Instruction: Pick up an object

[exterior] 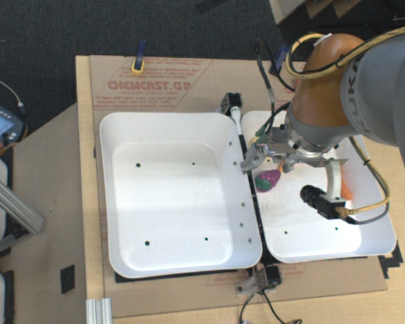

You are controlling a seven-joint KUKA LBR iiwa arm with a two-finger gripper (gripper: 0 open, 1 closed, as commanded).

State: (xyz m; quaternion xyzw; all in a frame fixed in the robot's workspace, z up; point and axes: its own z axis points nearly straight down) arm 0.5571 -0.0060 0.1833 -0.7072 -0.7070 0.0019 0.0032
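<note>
While the arm [337, 86] is bending in from three o'clock over the right bin [371, 238], its tool [266, 164] is hovering above a purple-green object [267, 179], grip state unreadable.

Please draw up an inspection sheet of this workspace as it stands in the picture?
Surface: brown board carrying the left bin and the right bin, side by side.
Job's things: a purple and green object in the right bin, near the wall shared with the left bin; an orange object further right, partly hidden.
Clutter: yellow clamp at the board's far edge.
Grippers: gripper low over the purple and green object; hold not visible.
Cables: yellow and black cables on the arm; black cable across the board.
Surroundings: dark floor.
</note>
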